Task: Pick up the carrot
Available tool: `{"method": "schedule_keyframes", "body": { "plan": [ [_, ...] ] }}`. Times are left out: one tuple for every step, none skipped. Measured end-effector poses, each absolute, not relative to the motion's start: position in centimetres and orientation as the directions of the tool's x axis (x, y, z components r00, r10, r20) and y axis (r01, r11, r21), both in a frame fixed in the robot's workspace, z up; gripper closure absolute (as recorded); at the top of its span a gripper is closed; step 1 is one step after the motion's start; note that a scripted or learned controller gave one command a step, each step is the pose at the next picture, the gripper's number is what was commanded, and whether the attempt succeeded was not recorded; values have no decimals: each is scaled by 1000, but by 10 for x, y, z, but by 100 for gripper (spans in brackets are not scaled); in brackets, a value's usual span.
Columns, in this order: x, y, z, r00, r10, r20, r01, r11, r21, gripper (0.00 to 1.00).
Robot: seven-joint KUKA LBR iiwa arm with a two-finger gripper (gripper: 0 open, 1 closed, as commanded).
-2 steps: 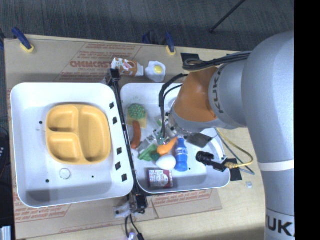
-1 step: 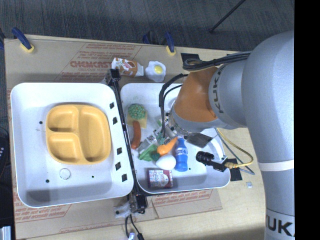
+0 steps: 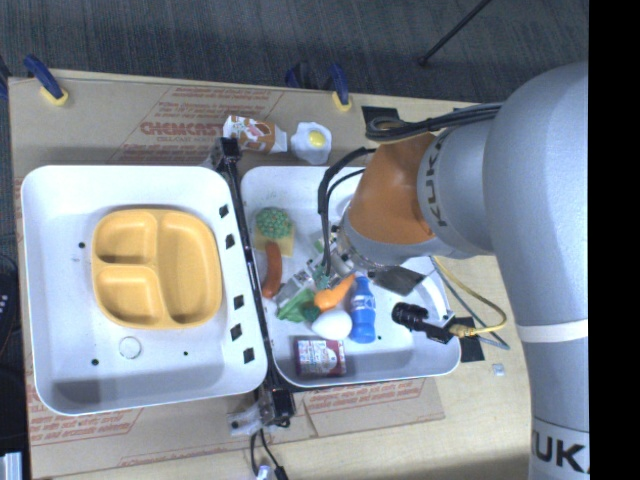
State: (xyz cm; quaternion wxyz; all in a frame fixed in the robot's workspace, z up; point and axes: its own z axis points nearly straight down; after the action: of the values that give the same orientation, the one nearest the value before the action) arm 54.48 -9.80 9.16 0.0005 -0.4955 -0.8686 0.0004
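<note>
The claw (image 3: 322, 276) sits low in the right white bin (image 3: 400, 366), seemingly touching the small orange plastic carrot (image 3: 334, 294); its grip cannot be told

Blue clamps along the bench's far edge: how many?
3: one blue clamp at the far left corner, two near the middle. The arm may hide others.
</note>
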Motion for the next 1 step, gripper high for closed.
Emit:
{"method": "schedule_keyframes", "body": {
  "plan": [
    [545, -98, 92, -509, 861, 0, 861, 509, -1, 0]
  ]
}}
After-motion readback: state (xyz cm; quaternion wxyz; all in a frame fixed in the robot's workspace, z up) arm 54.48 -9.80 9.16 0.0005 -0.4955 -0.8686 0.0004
